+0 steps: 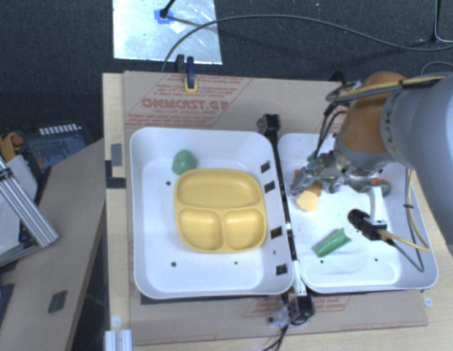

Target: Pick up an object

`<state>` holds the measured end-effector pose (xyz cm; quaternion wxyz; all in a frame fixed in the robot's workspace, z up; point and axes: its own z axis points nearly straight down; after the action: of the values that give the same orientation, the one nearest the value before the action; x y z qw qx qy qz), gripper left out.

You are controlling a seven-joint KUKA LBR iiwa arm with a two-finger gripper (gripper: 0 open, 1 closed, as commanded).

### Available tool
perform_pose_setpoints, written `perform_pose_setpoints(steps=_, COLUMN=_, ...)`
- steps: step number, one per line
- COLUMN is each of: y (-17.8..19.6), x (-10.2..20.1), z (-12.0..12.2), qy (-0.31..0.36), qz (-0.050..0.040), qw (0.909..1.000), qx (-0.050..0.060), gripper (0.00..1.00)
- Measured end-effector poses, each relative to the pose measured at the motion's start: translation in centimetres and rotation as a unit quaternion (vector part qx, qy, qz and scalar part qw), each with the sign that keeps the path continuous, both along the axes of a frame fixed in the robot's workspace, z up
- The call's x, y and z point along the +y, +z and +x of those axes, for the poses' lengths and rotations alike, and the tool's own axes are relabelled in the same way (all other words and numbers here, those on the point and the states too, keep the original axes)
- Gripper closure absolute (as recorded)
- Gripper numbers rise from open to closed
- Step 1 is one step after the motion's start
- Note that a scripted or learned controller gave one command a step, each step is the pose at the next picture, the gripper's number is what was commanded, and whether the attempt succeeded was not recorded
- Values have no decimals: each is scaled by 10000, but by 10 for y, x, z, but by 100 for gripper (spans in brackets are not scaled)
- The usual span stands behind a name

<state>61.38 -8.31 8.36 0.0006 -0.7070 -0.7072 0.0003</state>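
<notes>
Currently the jaws (319, 175), whose opening or closure cannot be told, are seen low near the left edge of the right bin (358, 269), directly over a small yellow-orange piece (307, 200) lying just beneath and slightly nearer the front edge.

You see the gripper (315, 179) low in the right bin (413, 273), touching a pale yellow piece (307, 200); a green block (329, 242) lies nearer.

Cardboard sheet (212, 97), foil square (164, 20), black cables (299, 24)
</notes>
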Motion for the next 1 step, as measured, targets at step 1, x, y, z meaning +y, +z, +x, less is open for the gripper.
perform_pose_setpoints(steps=1, y=13, x=-1, z=1, qy=-5, qz=-6, qw=10000, qx=-18, gripper=100)
